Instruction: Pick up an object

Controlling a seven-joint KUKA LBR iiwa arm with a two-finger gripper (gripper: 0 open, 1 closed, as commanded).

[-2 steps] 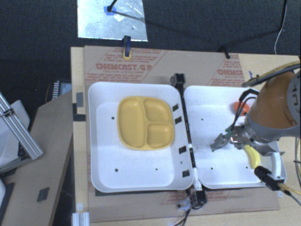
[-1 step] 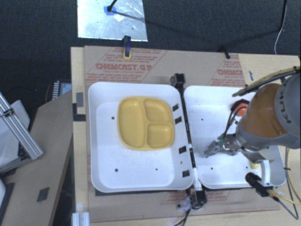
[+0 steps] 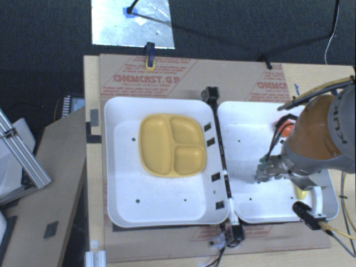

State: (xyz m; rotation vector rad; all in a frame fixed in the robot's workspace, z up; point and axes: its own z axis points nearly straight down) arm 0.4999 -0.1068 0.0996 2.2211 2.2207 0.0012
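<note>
Yellow divided tray [image 3: 171, 145] in left bin [image 3: 119, 199]; fingers [image 3: 266, 172] low in right bin [image 3: 245, 204], state unclear.

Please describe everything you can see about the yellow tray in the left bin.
The yellow tray is a squarish plate with rounded corners, pale yellow and smooth, probably plastic. Raised ridges divide it into three sections: one long section on its left side and two smaller ones on its right. It lies flat, right side up, near the middle of the left bin, turned slightly. Only the bin floor touches it, and nothing lies in its sections.
</note>
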